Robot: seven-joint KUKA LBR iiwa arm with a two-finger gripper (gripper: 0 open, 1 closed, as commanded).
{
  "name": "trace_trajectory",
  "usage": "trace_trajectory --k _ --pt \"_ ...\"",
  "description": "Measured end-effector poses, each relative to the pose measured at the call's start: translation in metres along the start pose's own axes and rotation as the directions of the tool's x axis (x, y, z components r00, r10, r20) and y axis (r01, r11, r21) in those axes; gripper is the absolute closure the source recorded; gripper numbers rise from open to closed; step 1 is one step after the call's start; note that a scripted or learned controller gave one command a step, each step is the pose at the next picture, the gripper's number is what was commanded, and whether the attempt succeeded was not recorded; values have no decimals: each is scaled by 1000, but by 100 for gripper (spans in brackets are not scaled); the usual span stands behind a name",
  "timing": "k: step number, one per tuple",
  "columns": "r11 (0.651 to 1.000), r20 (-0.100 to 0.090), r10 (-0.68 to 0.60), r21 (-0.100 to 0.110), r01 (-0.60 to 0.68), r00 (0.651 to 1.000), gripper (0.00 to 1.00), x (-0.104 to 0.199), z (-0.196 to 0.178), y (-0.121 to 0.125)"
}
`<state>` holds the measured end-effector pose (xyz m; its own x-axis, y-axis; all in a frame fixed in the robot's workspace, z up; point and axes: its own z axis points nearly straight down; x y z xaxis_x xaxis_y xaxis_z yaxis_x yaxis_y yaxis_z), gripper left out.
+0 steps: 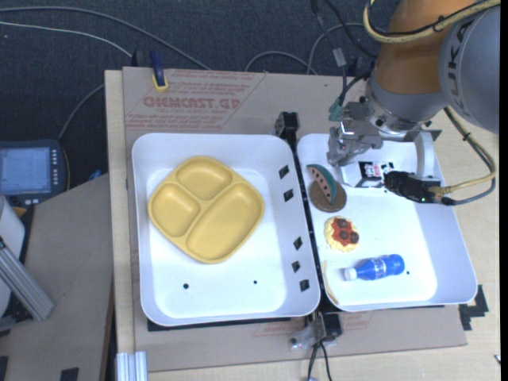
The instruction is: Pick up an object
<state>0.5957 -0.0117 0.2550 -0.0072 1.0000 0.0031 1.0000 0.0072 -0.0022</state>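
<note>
Yellow tray (206, 209) sits alone in the left bin (159, 292), so your pickable stuff is all in the right bin (444, 252): a watermelon slice (325, 187) up near the divider, a little pizza (342, 233) just below it, and a blue bottle (375, 268) lying on its side near the front edge. The three are close but apart from each other, which helps.

The gripper (345, 145) hangs over the back of the right bin, just above and right of the slice. Can't tell if it's open or closed from this angle, and nothing visible is in it.

If you're going for the slice since it's nearest, I'd watch the divider wall; it's right beside it, so one finger may clip the rim. Come straight down and line the fingers across the thin way of the slice.

Honestly the bottle looks like the safer grab. It's round and has room around it. Close across its body, not along its length, and aim mid-body so it doesn't roll or tip out.
</note>
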Motion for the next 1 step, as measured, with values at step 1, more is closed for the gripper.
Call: trace_trajectory --k 1 --pt "1000 1 1 2 -1 1000 100 61 11 -11"
